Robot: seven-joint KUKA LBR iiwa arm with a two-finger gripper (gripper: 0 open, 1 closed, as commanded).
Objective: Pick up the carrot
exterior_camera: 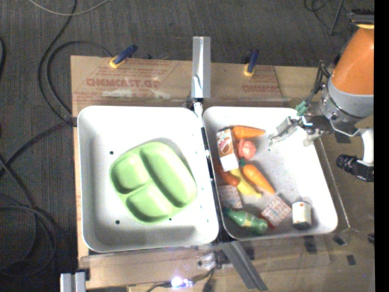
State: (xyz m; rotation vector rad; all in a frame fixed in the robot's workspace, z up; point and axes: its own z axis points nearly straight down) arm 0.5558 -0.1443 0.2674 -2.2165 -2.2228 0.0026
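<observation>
Two white bins side by side on a cardboard-covered bench. Left bin carries a green divided tray, lying about mid-bin.

Right bin holds the clutter. Carrot lies near the middle of this bin, slanted, thick end toward the far-left, tip toward the near-right; a yellow piece touches its left side. A second orange carrot-like piece lies near the far edge, roughly level, just beside a small carton that runs along the left wall. A pink round item sits between carton and carrot. Another orange piece rests by the left wall below the carton. Along the near edge: green bottle, a small patterned box, and a white can at the near-right corner.

Gripper is over the far-right part of the right bin, fingers pointing left, apart from the carrot and with nothing between them. Too small and blurred to say if the fingers are spread or pressed together — cannot tell. Arm with orange band comes in past the bin's far-right corner.

Two clamps, blue-yellow and yellow, on the bench's far edge.
</observation>
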